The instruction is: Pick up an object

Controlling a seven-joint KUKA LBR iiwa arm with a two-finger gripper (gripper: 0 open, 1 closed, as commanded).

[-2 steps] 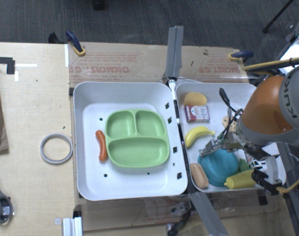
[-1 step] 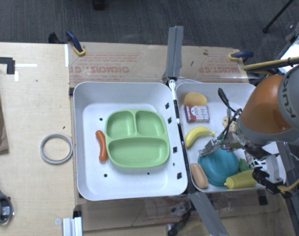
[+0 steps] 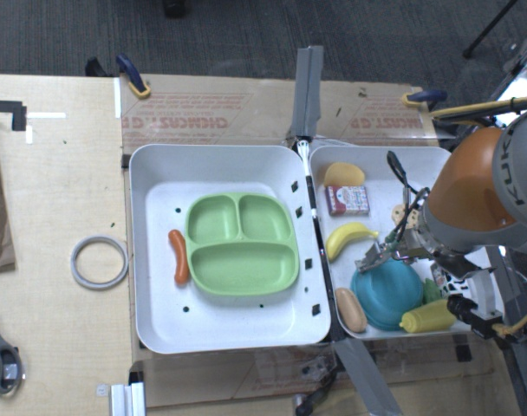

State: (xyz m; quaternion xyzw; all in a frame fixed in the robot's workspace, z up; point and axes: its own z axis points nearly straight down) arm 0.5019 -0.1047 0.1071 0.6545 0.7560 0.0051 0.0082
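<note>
Camera view puts the blue bowl in the right bin, toward its near edge, and that is where I see the gripper poised, right at the bowl's far rim. From here I cannot tell how its claw stands; the metal parts blur together against the bowl (the arm's own bulk covers much of it).

Just beside the bowl, a banana lies to its far left, a brown bread roll touches its near left side, and a yellow corn cob lies against its near right. Farther back in the same bin I see a small red box and, behind it, an orange-yellow piece. A black spoon lies toward the bin's far right.

The left bin holds a green divided plate with an orange carrot-like piece just beside its left edge. On the bench, well apart to the left, lies a grey ring.
</note>
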